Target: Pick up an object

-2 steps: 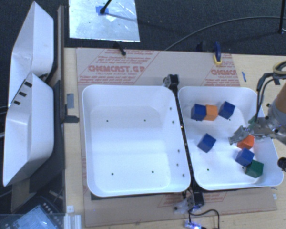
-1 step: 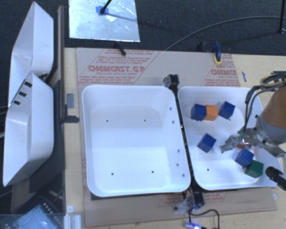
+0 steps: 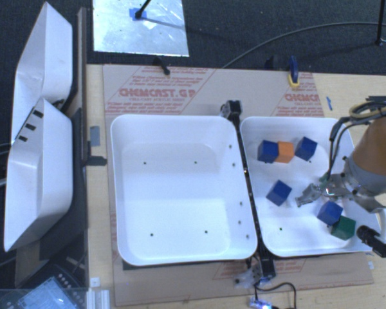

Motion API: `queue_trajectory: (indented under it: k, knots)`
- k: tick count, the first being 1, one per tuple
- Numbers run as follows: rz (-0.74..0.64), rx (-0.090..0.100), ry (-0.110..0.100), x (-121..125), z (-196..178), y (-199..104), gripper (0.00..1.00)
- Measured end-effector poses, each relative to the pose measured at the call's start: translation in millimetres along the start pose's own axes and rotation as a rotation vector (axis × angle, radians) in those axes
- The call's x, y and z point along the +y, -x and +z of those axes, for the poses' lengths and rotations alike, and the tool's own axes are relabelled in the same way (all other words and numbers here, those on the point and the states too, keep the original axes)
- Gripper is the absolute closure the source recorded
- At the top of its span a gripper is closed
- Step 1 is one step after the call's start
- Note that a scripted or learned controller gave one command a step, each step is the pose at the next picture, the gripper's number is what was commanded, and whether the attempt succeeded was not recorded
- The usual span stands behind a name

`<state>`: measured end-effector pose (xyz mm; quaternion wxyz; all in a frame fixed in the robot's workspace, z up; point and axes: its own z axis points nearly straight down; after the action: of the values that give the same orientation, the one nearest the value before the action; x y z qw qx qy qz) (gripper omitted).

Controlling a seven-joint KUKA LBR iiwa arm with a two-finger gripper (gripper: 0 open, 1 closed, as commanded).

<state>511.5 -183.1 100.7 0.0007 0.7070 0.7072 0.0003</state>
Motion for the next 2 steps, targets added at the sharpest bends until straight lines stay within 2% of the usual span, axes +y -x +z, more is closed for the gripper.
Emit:
queue_trajectory:
  k: [1, 2]
  knots:
    - [0.001, 0.0, 0.001, 0, -10, 0, 1.0]
    - [-0.001, -0.001, 0.004, 10, -58, -4, 1.0]
